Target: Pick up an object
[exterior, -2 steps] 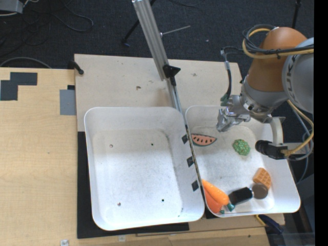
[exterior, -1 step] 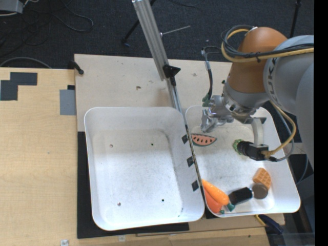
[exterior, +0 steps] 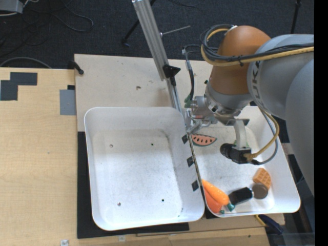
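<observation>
Watermelon slice (exterior: 204, 140): flat in the right bin (exterior: 229, 175), near its upper left, just below the gripper.
Gripper (exterior: 196, 118): over the wall between the bins; its opening cannot be told.
Carrot (exterior: 214, 195): bottom left corner, beside a black marker (exterior: 240, 195).
Waffle cone (exterior: 261, 181): just right of the marker.

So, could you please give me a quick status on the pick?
Hand low over right bin, at its left edge. Watermelon slice lying right by it, not lifted. Carrot, black marker, waffle cone at near end, out of the way.
</observation>
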`<state>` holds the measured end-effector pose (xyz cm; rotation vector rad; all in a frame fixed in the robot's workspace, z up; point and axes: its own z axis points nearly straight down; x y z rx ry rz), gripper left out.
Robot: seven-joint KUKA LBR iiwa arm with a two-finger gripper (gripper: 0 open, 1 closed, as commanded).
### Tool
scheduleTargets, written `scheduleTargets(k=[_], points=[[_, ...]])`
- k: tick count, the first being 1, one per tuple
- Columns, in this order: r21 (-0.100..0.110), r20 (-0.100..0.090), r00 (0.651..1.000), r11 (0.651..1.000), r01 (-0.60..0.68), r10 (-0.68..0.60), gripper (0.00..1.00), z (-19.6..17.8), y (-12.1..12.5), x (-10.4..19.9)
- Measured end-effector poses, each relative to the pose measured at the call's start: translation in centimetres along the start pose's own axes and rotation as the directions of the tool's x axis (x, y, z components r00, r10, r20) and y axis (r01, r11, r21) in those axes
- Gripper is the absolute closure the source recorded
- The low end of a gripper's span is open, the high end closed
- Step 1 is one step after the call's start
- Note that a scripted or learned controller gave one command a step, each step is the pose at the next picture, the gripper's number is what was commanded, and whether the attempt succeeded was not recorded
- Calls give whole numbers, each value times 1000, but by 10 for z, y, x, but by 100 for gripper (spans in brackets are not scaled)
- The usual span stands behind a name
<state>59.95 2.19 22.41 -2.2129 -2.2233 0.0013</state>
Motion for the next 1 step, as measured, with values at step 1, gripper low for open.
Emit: scheduleTargets(k=[1], points=[[-1, 1, 1000, 1000, -1, 1, 100, -2, 3, 55]])
